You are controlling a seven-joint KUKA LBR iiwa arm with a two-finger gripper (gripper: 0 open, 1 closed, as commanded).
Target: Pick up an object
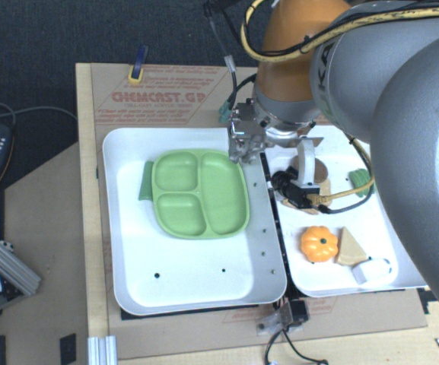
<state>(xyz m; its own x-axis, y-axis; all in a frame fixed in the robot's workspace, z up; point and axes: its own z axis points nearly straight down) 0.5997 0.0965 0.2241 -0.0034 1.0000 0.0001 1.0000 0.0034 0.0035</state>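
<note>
A light green divided plate (pixel 200 194) lies in the left bin (pixel 128 226), with a darker green flat piece (pixel 144 182) sticking out from under its left edge. In the right bin (pixel 402 265) sit a small orange pumpkin (pixel 319 243), a tan wedge (pixel 350 248), a small white piece (pixel 371 268) and a green item (pixel 360 179). A brown round thing (pixel 322 170) is partly hidden by the wrist. My gripper (pixel 240 152) hangs low over the plate's upper right corner, by the wall between the bins.
The arm's big grey link covers the upper right of the view and part of the right bin. A cardboard sheet (pixel 166 93) lies behind the bins with a blue and yellow clip (pixel 137 67) at its far edge.
</note>
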